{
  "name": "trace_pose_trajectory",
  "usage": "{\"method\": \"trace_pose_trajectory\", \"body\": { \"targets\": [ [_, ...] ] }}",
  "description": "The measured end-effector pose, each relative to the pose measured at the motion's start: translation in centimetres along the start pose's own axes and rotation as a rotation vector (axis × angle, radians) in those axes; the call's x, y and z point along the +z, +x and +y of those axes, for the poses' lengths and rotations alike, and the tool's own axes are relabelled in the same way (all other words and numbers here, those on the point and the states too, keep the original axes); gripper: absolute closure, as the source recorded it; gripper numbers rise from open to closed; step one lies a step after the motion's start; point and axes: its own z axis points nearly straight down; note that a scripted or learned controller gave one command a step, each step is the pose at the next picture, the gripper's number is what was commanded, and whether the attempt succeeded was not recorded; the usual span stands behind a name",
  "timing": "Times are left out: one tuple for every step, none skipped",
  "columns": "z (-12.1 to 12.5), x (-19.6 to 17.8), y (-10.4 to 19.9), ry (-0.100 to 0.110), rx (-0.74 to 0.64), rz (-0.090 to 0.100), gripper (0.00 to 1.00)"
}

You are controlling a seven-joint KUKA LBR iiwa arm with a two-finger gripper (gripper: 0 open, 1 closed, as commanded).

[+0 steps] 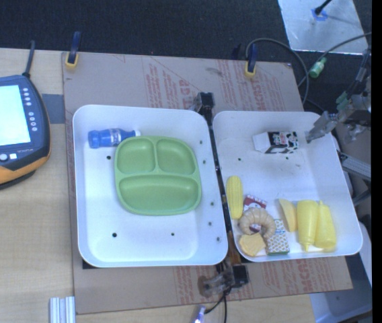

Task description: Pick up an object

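The right bin (312, 167) holds several items. A small white carton with black patches (276, 141) lies near its far side. A yellow corn cob (235, 196) lies by the left wall, with a ring-shaped pastry (257, 222) beside it. A cheese wedge (286, 214) and two yellow bottles (315, 225) rest at the near right. A flat round yellow piece (251, 245) and a small printed box (278, 242) sit at the near edge. My gripper (320, 126) shows as a grey part at the bin's far right rim, to the right of the carton and apart from it.
The left bin (97, 234) bears a green divided plate (157, 175) and a blue bottle (109, 137) in its far left corner. A tablet pendant (6, 130) lies on the bench to the left. Cables and clamps line the far edge.
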Motion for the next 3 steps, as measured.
{"method": "trace_pose_trajectory", "body": {
  "targets": [
    [6.1, 11.0, -0.1, 0.002, -0.003, 0.0, 0.0],
    [6.2, 6.9, 7.5, -0.001, -0.001, 0.002, 0.0],
    [6.1, 12.5, 2.4, 0.003, 0.002, 0.001, 0.0]
  ]
}}
